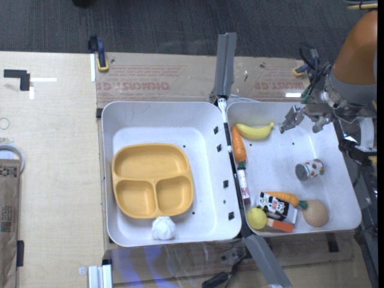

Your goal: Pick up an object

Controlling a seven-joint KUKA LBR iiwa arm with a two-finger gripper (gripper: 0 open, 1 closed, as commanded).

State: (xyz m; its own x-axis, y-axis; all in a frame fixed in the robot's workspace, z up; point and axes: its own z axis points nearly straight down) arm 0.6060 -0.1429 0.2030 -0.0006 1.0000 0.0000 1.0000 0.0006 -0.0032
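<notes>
White wad [163,227]: crumpled, at the near wall of the left bin [114,179], just beside the plate's near edge; what it is made of is hard to tell.
Yellow plate [153,180]: three compartments, lying flat in the left bin.
Counter [48,161]: pale wood at left, brown cardboard behind the bins; dark carpet beyond.
Divider: a carrot [239,144] and a thin marker-like stick [242,182] lie along the right bin's [345,179] left wall.
Banana [254,130]: far left of the right bin.
Near-corner cluster: lemon [257,218], printed box [276,207] under a second carrot [287,198], brown egg-shaped thing [315,213], all touching or just beside.
Small can [309,169]: on its side, apart from the rest.
Claw [292,122]: over the bin's far right, fingers spread, gripping nothing; arm cut off at the frame edge.
</notes>
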